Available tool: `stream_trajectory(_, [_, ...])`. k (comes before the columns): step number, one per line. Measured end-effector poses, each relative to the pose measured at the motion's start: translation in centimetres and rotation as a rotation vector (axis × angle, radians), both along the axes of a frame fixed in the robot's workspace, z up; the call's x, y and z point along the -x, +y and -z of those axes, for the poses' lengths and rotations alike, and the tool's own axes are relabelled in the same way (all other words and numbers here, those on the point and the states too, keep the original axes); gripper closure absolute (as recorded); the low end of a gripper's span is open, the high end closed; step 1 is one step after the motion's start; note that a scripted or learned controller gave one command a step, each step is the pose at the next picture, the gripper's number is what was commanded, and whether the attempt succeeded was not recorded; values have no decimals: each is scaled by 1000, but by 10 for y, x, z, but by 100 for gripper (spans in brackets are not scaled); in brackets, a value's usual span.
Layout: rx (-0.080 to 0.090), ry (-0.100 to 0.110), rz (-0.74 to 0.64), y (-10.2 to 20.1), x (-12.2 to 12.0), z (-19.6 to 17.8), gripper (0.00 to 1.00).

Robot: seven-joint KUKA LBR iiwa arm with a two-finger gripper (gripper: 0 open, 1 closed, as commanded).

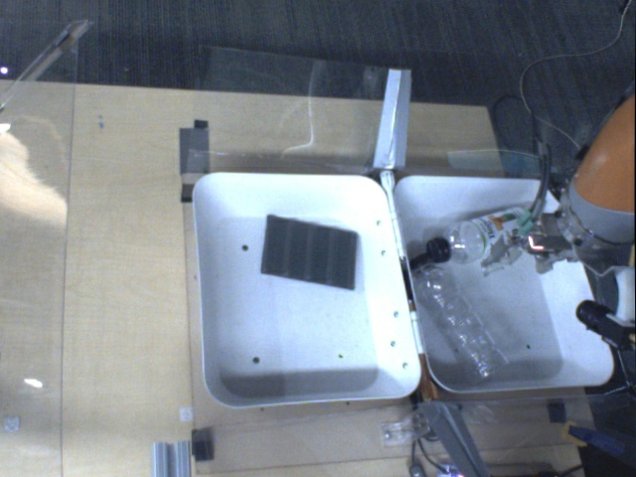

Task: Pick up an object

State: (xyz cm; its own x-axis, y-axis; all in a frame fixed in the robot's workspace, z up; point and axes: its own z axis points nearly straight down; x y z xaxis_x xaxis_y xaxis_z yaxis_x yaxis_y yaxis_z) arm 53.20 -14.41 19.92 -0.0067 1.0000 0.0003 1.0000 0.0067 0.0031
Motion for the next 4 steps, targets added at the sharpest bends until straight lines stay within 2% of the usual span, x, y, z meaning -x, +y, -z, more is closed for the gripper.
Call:
stream_trajectory(1, [-2, 2, 424, 12, -7, 98, 0])
stream_trajectory(2, [-1, 9, 353, 32, -91, 112, 0])
stream_trajectory(3, [1, -4, 287, -29, -45, 18, 0])
stream_trajectory(4, [-1, 60, 137, 3, -98, 111, 0])
